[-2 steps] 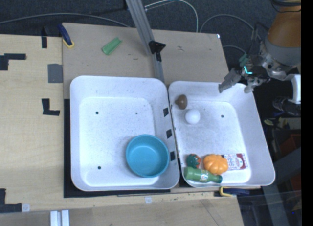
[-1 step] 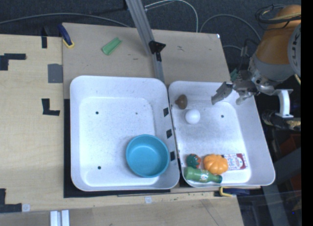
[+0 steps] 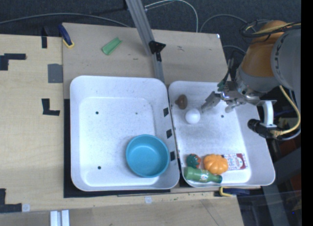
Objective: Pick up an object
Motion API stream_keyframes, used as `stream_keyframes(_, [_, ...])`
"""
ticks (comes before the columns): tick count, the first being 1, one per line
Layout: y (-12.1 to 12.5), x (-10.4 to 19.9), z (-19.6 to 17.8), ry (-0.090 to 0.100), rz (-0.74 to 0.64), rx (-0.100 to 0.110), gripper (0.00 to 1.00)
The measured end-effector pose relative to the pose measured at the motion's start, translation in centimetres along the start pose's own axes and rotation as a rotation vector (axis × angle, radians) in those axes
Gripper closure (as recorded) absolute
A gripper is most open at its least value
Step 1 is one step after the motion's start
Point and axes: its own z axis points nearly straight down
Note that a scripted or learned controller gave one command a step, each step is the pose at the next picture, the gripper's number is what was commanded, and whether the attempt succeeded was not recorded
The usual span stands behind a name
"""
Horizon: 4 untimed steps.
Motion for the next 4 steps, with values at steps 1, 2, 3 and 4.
stream_keyframes(1, [-0.5,-0.2,6.4,-0.001,0.000,0.000,0.00])
stream_keyframes(2, [-0.3,-0.1,5.0,0.000,-0.001,-0.005,1.00])
stream_keyframes(3, [-1.2,-0.6,-0.3,-0.002,0.001,-0.011,1.00])
stream_keyframes(4, [-0.9,-0.2,-6.6,-0.003,-0.001,-0.014,1.00])
